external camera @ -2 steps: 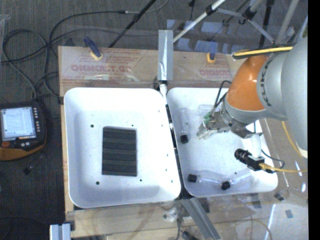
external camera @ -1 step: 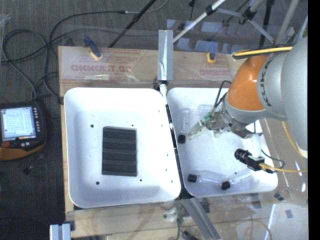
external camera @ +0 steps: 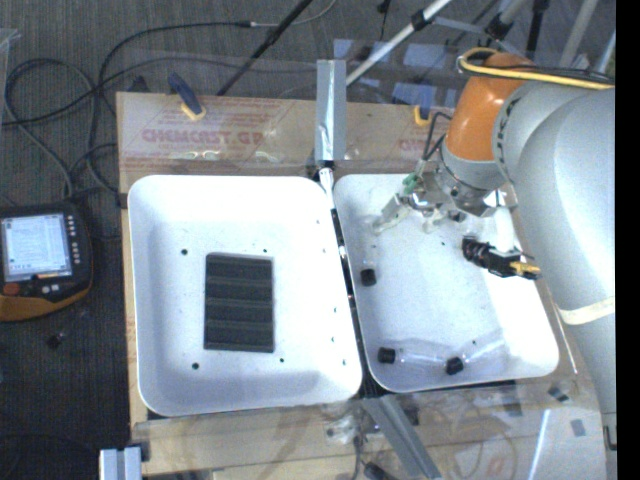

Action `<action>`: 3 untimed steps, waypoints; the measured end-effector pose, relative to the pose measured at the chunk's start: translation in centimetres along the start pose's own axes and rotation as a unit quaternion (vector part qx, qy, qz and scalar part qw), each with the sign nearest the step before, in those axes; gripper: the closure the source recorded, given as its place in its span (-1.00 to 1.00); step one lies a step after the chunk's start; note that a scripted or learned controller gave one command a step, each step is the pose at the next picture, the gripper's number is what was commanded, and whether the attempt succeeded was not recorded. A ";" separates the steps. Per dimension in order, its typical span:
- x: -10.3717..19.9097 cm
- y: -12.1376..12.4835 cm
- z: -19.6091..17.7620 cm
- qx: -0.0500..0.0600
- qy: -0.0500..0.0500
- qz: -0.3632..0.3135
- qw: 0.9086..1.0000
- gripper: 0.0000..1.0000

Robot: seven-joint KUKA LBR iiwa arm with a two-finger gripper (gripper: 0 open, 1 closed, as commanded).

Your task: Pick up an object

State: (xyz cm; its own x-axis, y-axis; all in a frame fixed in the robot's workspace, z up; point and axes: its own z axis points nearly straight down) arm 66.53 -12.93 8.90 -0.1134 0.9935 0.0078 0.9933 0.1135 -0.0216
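Arm (external camera: pixel 565 158) reaches in from the right, gripper (external camera: pixel 408 208) hovering at the top of the right bin (external camera: pixel 430 303) — approach step, I'd say; can't tell if the jaws are apart. Likely target, the clear tube (external camera: pixel 420 354), lies along that bin's lower edge, long axis left-right — next needs a move down-frame, jaws across it.

The left bin (external camera: pixel 160 268) and the right bin (external camera: pixel 430 293) are white. The ribbed mat (external camera: pixel 239 302) is black, as is a small piece (external camera: pixel 368 277). A clear tube (external camera: pixel 430 356) has black ends. The arm (external camera: pixel 570 168) is grey, banded orange.
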 end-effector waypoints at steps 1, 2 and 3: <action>-0.4 -0.1 -1.0 0.001 -0.005 0.001 1.000 1.00; -0.4 -0.3 -0.9 0.004 -0.004 0.002 1.000 -1.00; -0.4 -0.3 -1.8 0.003 -0.006 0.001 1.000 1.00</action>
State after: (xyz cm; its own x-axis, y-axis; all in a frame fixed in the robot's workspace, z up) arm 66.36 -13.38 10.70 -0.1108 0.9938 -0.0043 0.9935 0.1107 -0.0280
